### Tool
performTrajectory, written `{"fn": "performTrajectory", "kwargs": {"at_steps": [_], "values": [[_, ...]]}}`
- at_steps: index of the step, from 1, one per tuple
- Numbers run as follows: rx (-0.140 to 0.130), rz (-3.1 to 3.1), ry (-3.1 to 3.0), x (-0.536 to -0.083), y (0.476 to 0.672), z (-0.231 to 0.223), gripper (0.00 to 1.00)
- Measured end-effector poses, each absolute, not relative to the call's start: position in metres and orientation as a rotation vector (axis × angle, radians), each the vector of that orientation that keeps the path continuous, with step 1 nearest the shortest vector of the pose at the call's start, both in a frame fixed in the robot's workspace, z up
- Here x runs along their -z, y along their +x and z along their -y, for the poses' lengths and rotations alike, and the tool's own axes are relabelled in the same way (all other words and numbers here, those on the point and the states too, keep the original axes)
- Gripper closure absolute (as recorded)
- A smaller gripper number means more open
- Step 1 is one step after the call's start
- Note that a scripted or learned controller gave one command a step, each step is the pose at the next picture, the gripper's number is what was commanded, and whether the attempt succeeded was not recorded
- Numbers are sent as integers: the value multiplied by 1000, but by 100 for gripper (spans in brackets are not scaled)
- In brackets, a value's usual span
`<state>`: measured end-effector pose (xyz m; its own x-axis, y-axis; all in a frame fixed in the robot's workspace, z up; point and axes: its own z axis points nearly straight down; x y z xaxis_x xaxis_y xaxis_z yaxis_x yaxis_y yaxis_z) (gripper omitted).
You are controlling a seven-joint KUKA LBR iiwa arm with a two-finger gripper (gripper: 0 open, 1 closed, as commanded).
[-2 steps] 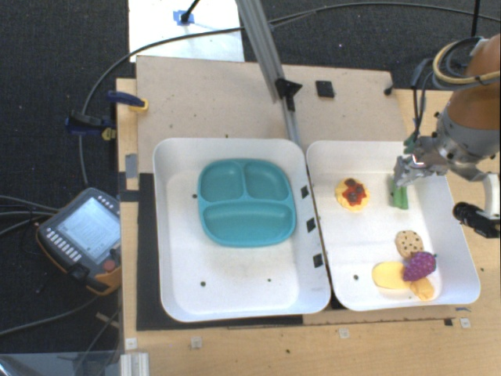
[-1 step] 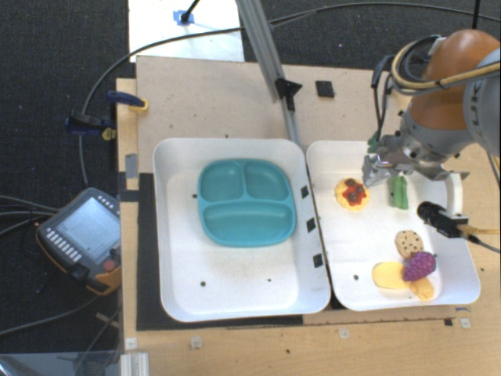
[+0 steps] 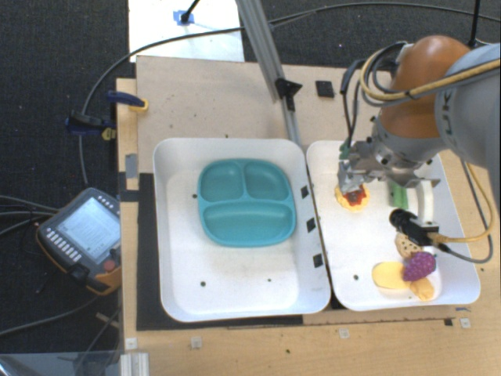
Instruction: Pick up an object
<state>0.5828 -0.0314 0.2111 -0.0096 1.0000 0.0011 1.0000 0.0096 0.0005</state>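
My gripper [image 3: 352,183] is low in the right bin [image 3: 329,233], near its upper left part. Directly beneath it lies a small orange and red object [image 3: 353,200], partly covered by the gripper. Whether the gripper touches the object I cannot tell. At the bin's lower right sit a purple bunch of grapes [image 3: 419,265], a yellow piece [image 3: 387,275] and a tan speckled piece [image 3: 405,247]. A green object [image 3: 398,192] and a white object [image 3: 426,202] lie under the wrist, partly hidden.
The left bin [image 3: 176,233] holds a teal divided plate [image 3: 246,202]. A grey pole [image 3: 266,53] slants over the bench behind the bins. A teach pendant [image 3: 82,233] lies off the bench at the left.
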Motion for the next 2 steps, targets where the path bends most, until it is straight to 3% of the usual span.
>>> {"fn": "performTrajectory", "kwargs": {"at_steps": [2], "values": [[5, 2233, -2210, -226, 573, -72, 100]]}}
